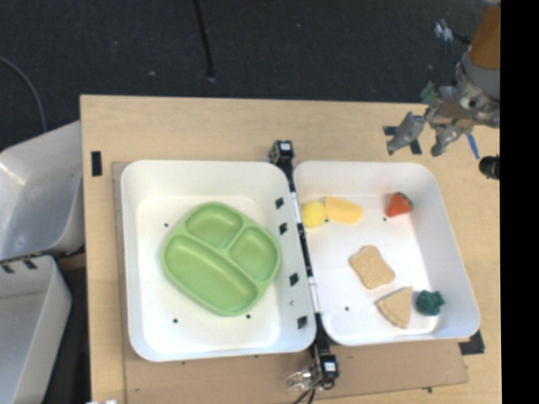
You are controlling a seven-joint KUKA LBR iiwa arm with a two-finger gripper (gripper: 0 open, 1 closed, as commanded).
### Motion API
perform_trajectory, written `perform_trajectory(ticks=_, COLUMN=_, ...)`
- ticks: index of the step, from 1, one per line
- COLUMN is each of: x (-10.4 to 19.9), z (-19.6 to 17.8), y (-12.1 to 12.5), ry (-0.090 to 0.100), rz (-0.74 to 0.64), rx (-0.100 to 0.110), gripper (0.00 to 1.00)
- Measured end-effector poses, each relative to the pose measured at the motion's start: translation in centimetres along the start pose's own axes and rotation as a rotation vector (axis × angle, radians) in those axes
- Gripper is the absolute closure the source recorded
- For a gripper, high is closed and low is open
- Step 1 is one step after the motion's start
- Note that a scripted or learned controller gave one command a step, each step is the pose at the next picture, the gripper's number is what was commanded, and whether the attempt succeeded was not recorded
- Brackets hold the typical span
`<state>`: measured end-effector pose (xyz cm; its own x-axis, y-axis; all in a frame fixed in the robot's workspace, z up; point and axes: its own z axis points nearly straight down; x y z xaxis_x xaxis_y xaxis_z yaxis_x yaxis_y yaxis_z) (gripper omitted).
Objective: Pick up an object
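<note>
Two shallow white plastic bins: left one [135,225], right one [438,225]. One light green divided plastic plate [221,258], three compartments. Two yellow rounded toy food pieces [314,215] [344,211]. Two tan toy bread slices: one squarish [371,267], one triangular [396,307]. One red strawberry-like toy [398,204]. One dark green toy lump [429,301].

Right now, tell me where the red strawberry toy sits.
The red strawberry toy lies in the right bin, near its far right corner, right of the yellow piece and below the hand.
</note>
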<state>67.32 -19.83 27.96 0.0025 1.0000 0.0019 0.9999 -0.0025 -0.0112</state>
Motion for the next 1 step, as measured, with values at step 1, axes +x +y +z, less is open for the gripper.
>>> perform_trajectory(ticks=1, x=0.08, z=-0.91, y=0.18, ry=-0.003, rz=-0.004, rx=-0.013, gripper=0.00)
